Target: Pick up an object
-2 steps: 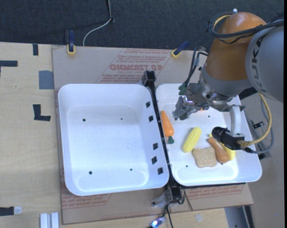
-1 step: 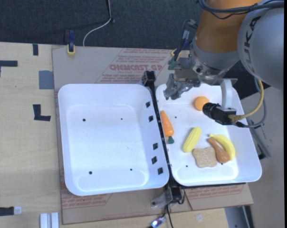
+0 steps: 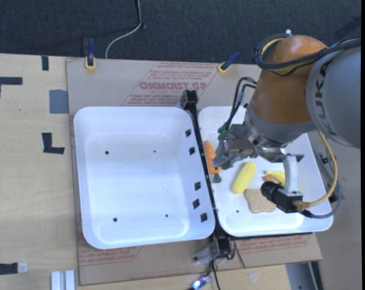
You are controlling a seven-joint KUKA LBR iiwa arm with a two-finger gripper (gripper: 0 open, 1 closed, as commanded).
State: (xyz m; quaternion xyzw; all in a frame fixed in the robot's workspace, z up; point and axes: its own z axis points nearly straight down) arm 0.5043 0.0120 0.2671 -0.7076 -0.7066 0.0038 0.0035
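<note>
A brown board (image 3: 164, 89) covers the bench under two white bins. The left bin (image 3: 92, 180) is the larger patch of white in view; the right bin (image 3: 231, 219) lies just beside it, the two rims meeting along a black strip (image 3: 197, 162) fitted with small clips. The arm (image 3: 291, 83), grey with a broad orange band, reaches in from the right and hangs over the far half of the right bin, hiding much of its floor. A black cable (image 3: 285, 199) loops from the wrist across the bin's right side. The gripper (image 3: 226, 156) sits low near the bin's left wall; whether its fingers are spread or closed cannot be told, nor whether anything is between them. Just left of it, against the wall, lies a carrot (image 3: 211, 153). Nearer and to the right lie a corn cob (image 3: 243, 177), a tan biscuit (image 3: 258, 201) and a small yellow piece (image 3: 274, 177), partly covered by the cable.
</note>
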